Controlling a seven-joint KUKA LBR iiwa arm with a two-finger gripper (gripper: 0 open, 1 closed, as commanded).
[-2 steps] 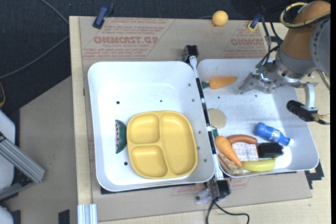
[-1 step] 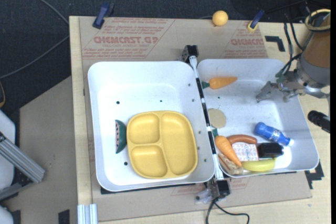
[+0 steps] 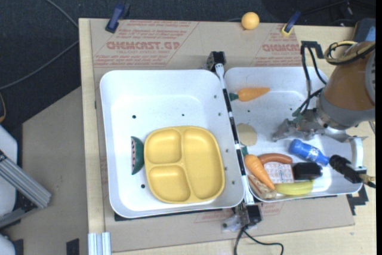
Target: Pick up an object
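My gripper [image 3: 287, 129] is low over the right bin [image 3: 280, 77], near its middle, on the grey arm with the orange band [image 3: 352, 85] coming in from the right. Just right of and below it lies a blue bottle [image 3: 308, 151]. An orange carrot [image 3: 253, 93] rests near the bin's far side. A pale round piece [image 3: 247, 135] lies to the gripper's left. Along the near wall sit a second carrot [image 3: 258, 170], a red sausage [image 3: 274, 159], a banana [image 3: 292, 189], a black block [image 3: 307, 171] and a printed packet [image 3: 279, 174]. I see nothing held in the gripper.
The left bin [image 3: 161, 89] holds a yellow divided plate [image 3: 182, 163] with a watermelon slice toy [image 3: 136, 154] tucked under its left edge. A small orange ball [image 3: 250, 21] sits on the bench behind the bins. Black cables [image 3: 307, 71] loop by the arm.
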